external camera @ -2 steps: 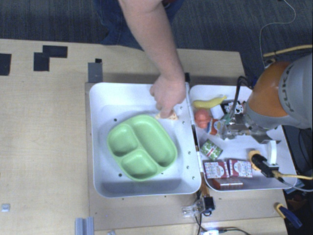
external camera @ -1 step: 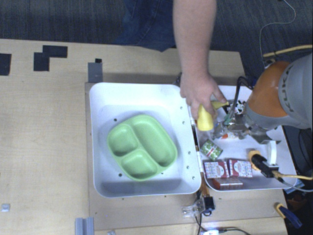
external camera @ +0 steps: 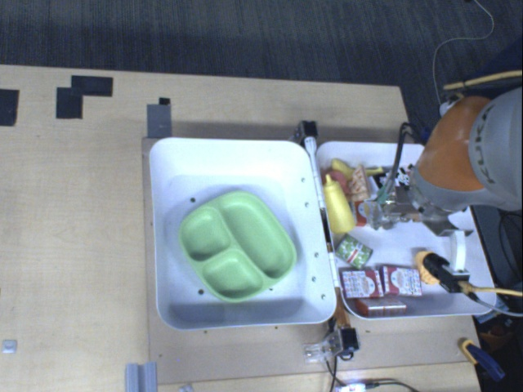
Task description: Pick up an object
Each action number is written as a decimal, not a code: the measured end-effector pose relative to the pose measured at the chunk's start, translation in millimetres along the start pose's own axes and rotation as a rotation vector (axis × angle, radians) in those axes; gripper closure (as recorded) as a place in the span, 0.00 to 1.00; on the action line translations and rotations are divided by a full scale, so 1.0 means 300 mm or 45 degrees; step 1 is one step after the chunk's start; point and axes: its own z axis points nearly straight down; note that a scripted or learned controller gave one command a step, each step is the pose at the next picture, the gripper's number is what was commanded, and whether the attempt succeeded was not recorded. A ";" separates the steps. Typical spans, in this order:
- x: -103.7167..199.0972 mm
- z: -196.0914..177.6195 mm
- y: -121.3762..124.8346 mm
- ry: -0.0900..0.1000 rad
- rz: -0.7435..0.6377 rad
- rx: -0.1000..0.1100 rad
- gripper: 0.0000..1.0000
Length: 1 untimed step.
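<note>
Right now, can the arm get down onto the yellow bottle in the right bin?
Probably yes. The gripper is low in the right bin, just right of the yellow bottle, whose top is uncovered. The snack packets crowding its far end could spoil a clean grasp.

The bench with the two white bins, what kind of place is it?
Probably a robot lab: a grey arm works over the right bin of toy groceries, loose cables trail on carpet, black tape marks dot the bench.

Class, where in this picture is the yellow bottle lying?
The yellow bottle lies in the right bin, against its left wall, just above the small green can and left of the hand.
</note>
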 end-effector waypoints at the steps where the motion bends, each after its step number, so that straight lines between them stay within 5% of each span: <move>1: 0.000 0.000 0.000 0.000 0.001 0.000 0.00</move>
